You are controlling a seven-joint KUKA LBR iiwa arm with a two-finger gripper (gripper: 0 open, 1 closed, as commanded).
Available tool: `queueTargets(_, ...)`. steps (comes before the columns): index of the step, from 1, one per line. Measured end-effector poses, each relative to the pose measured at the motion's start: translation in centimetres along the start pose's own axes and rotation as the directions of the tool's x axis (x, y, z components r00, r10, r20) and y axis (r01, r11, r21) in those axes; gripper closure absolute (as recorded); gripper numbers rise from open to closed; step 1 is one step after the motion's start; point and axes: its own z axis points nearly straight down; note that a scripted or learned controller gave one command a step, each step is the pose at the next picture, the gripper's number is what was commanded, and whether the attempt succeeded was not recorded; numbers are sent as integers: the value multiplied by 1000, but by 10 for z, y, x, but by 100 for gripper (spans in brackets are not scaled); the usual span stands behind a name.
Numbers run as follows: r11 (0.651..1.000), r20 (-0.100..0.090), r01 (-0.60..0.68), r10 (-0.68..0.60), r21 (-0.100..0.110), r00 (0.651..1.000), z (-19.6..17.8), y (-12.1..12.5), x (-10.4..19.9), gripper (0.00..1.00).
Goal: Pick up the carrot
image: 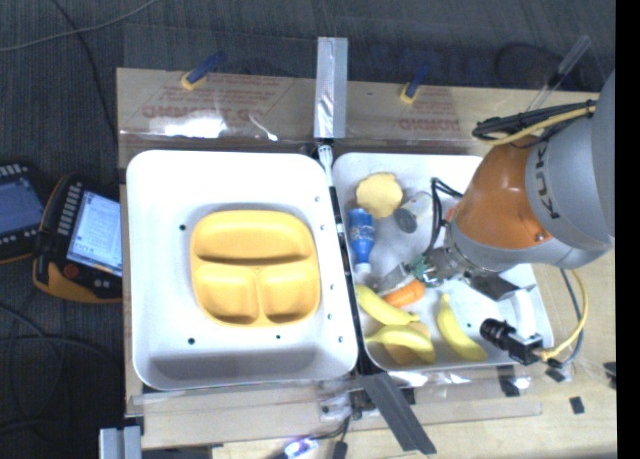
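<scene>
Jaws state cannot be told: the gripper (418, 273) is lowered in the right bin (500, 163), just beside the carrot (404, 295). Carrot is seen lying between two bananas (384, 307), below a blue bottle (359, 235). A yellow tray (256, 263) is seen in the left bin (160, 247).

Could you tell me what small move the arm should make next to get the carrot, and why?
Probably a short descent onto the carrot: the gripper sits just above its right end in the right bin, with bananas crowding it below, so it should close along the carrot's free end.
</scene>
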Motion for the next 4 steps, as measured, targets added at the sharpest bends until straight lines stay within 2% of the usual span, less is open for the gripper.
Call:
queueTargets(1,1000,-7,3,-3,-1,1000,-9,2,3,100)
queueTargets(2,1000,-8,3,-3,0,1000,-9,2,3,0)
queueTargets(3,995,-2,97,-97,-5,995,-1,-25,4,0)
queueTargets(4,950,-7,312,-312,-1,950,0,-32,-21,0)
